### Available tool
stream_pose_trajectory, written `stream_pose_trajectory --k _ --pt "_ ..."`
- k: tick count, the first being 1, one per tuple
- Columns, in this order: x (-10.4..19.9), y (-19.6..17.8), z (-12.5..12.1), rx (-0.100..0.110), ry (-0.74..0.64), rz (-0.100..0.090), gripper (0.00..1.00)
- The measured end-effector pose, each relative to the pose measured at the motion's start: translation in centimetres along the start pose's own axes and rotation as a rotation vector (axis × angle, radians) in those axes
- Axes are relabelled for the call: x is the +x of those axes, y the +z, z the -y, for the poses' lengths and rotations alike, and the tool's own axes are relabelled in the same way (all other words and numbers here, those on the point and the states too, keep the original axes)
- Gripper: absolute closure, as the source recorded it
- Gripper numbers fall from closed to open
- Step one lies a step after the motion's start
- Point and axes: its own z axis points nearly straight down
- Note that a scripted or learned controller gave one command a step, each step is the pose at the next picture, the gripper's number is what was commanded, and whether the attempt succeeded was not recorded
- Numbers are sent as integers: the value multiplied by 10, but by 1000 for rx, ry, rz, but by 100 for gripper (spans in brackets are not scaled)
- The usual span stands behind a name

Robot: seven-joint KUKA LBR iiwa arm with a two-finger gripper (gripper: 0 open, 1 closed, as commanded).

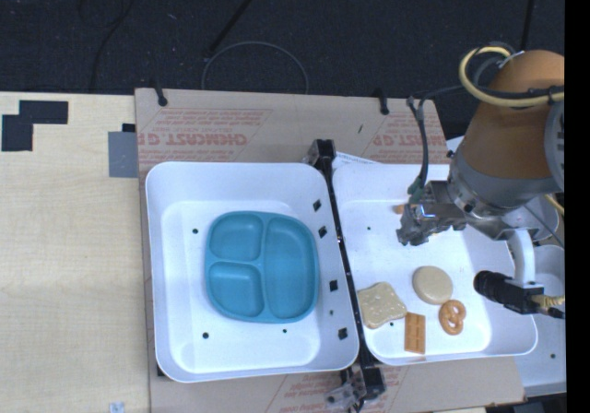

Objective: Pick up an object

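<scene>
A round cracker [432, 284], a square cracker [381, 303], a pretzel [452, 316] and an orange wafer [415, 333] lie near the front of the right bin [383, 218]. The hand [417, 225] hangs above that bin's middle, behind the round cracker — how far it is spread cannot be told, and nothing shows in it. In the left bin [175, 190] sits a blue divided plate [260, 265] — both bins rest on the worktop [64, 254].
</scene>
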Motion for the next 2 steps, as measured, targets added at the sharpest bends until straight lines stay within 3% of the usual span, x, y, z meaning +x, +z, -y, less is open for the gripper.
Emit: stream_pose_trajectory --k 2 --pt "92 14 -29 0 1 1 100"
